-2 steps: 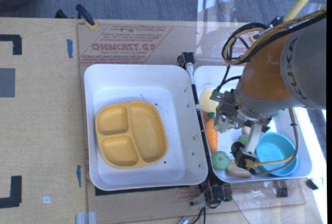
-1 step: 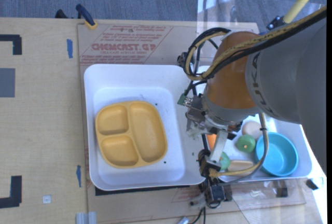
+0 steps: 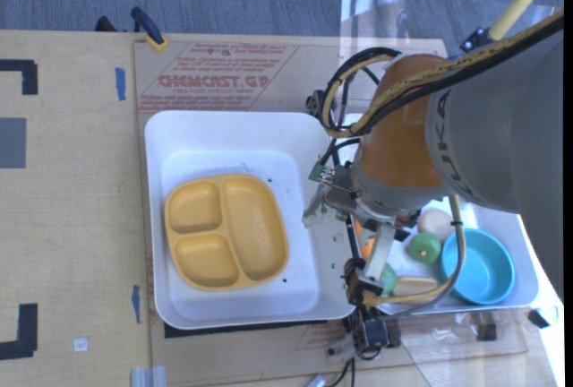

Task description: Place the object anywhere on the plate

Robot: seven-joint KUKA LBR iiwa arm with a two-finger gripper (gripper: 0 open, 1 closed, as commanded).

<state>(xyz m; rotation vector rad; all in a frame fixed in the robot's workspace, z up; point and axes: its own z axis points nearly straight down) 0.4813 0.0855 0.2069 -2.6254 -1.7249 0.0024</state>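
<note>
On the worktop (image 3: 72,197), the yellow plate (image 3: 226,230) lies in the left bin (image 3: 179,130). The arm (image 3: 421,143) hangs over the right bin (image 3: 528,287), its claw (image 3: 380,273) low among a green object (image 3: 424,247), a white egg (image 3: 436,221) and a blue bowl (image 3: 483,269); its grip cannot be made out.
</note>
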